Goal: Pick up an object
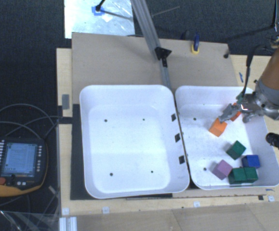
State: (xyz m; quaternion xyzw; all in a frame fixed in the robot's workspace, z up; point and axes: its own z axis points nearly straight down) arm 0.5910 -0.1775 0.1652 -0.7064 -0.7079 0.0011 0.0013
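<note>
1. Orange block [218,127]: lies tilted in the right bin [197,100], at about one o'clock from the bin's middle, directly at the gripper's tip.
2. Gripper [230,113]: reaches in from three o'clock, its tip touching or just over the block's upper edge. Whether the fingers are spread or closed cannot be told, nor whether the block sits between them.
3. Handling note: the block sits askew, so a grasp would likely go best with the fingers squared to two opposite faces and set low before lifting.
4. Right bin, other contents, clustered at five o'clock: green block [236,149], blue block [250,161], purple block [222,169], dark green block [242,175].
5. Left bin [129,93]: white floor with small dark marks.
</note>
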